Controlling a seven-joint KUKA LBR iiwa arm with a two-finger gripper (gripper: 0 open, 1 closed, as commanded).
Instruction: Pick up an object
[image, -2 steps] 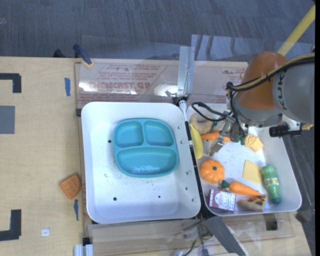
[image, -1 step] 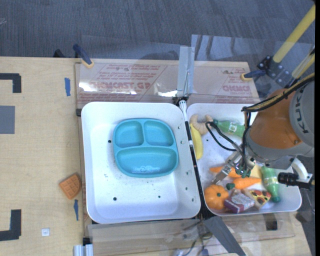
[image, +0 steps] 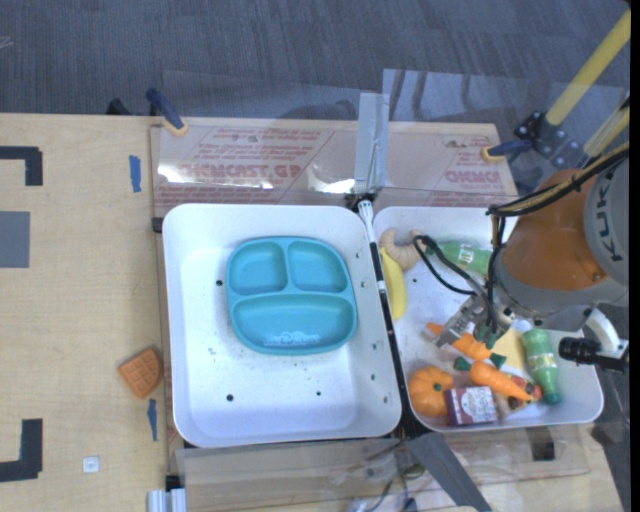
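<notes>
Right now the gripper (image: 478, 325) is down in the right bin (image: 580, 405), at the centre right of the frame, its tip low over a carrot (image: 472, 347) in a crowded heap; whether the jaws are open, closed or gripping anything I cannot tell, since the wrist and cables cover them. The carrot lies just below the tip, beside a second carrot (image: 500, 378), an orange fruit (image: 428, 390), a small red packet (image: 471, 405) and a green bottle (image: 541, 364). Its long axis runs from upper left to lower right, thick end seemingly toward the upper left. The likely risk is the clutter: closing here could pinch two toys together, or nudge the carrot sideways so it slips out, because neighbours touch it on several sides. A banana (image: 394, 284) lies along the bin's left wall, and a blue divided plate (image: 291, 297) sits in the left bin (image: 190, 330), well apart
</notes>
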